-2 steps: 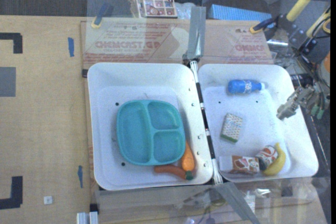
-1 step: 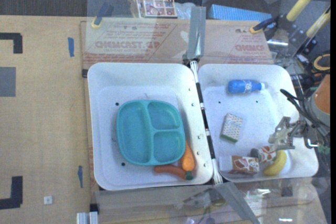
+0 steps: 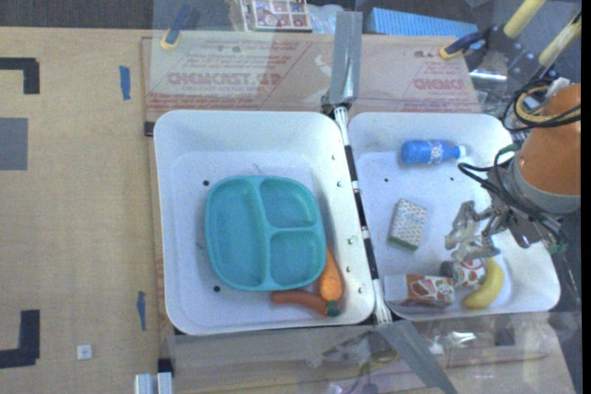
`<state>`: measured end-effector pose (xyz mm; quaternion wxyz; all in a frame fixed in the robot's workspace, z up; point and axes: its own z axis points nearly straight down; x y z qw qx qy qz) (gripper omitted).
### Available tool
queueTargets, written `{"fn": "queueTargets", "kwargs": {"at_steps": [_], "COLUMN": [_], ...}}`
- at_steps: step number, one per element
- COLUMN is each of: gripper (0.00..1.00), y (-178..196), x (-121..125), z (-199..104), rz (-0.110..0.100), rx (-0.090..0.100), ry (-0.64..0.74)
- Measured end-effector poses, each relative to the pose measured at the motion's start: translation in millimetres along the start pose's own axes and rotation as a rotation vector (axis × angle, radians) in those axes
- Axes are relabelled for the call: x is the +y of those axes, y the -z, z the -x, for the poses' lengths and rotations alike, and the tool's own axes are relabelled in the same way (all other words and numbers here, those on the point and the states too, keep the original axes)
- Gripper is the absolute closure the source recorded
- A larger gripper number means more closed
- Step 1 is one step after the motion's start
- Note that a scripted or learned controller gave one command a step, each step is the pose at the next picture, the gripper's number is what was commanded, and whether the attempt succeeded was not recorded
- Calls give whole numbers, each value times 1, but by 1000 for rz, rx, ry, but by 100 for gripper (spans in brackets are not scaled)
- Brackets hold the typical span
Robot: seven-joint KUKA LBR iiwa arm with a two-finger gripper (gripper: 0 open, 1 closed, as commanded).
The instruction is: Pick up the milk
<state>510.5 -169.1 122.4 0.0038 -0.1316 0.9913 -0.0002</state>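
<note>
Arm (image 3: 554, 157) comes in from the right edge, orange band over the right bin (image 3: 369, 148). Gripper (image 3: 473, 240) hangs low in that bin's near-right part, fingers spread apart, nothing seen between them. Just under the fingertips sits a small red-and-white carton (image 3: 471, 271), which I take to be the milk; it stands near the bin's front right corner, touching or almost touching a banana (image 3: 489, 284) on its right side. A second carton, brown and red (image 3: 429, 289), lies flat just left of it along the front wall, so the milk is boxed in on both sides, with the front rim close behind. Open floor lies up and left of the milk: a small green box (image 3: 408, 223) sits mid-bin, well apart from the gripper, and a blue bottle (image 3: 430, 151) lies on its side near the back wall. Middle strip between green box and gripper is bare. Left bin (image 3: 175, 198) holds a teal divided plate (image 3: 266, 232) in the centre, with a carrot (image 3: 331, 280) and a red sausage-like thing (image 3: 300, 299) tucked against its front right corner, close to the divider between the bins. Cables loop off the wrist near the right rim.
</note>
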Motion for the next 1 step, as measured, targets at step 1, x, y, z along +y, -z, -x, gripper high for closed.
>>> {"fn": "queueTargets", "kwargs": {"at_steps": [1], "gripper": [100], "y": [70], "x": [3], "z": [40], "rz": [-1], "rx": [-2], "ry": [-225]}}
